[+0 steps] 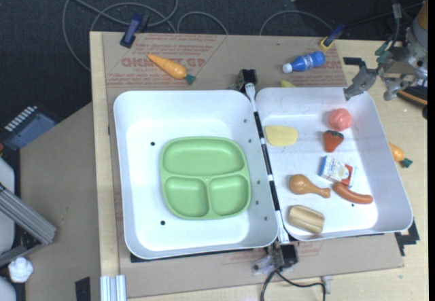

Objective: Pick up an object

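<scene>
My gripper [374,87] hangs over the far right corner of the right bin [387,191], fingers spread open and nothing between them. Below it in that bin lie a pink ball [340,118], a red strawberry [332,140], a pale yellow piece [281,135], a small printed packet [336,170], a brown drumstick [309,185], a red sausage [352,194] and a bread roll [305,218]. The pink ball is the nearest of them to the gripper, a little toward the front left of it.
The left bin [136,157] holds a green divided plate [204,177]. Outside the bins on the board lie a carrot [170,66], a blue bottle [304,62] and a small orange piece [397,155] by the right bin's rim. Cables run behind the bench.
</scene>
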You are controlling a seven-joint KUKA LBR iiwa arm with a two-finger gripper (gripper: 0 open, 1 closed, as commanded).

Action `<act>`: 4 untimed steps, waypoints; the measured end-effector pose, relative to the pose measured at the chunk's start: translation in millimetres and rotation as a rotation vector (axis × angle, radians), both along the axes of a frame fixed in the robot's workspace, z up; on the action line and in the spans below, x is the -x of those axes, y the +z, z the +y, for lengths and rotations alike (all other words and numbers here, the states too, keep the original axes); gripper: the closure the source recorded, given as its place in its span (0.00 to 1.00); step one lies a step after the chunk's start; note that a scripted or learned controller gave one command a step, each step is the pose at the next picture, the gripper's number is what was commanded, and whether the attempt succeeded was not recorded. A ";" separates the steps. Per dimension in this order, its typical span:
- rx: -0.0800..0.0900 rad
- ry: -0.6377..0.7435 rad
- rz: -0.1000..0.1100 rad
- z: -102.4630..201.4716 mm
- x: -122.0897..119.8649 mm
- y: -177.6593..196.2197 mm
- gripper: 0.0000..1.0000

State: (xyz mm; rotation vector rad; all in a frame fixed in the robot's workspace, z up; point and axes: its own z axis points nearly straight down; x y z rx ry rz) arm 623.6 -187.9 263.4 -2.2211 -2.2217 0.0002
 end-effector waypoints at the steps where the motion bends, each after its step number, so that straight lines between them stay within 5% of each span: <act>1: 0.000 0.001 0.001 3.8 -17.5 -179.6 0.00; 2: 0.001 0.001 -0.003 38.6 -43.6 -178.2 0.00; 3: 0.003 0.002 -0.006 38.3 -44.4 -167.0 1.00; 4: 0.000 0.002 -0.005 85.6 -44.1 -108.6 1.00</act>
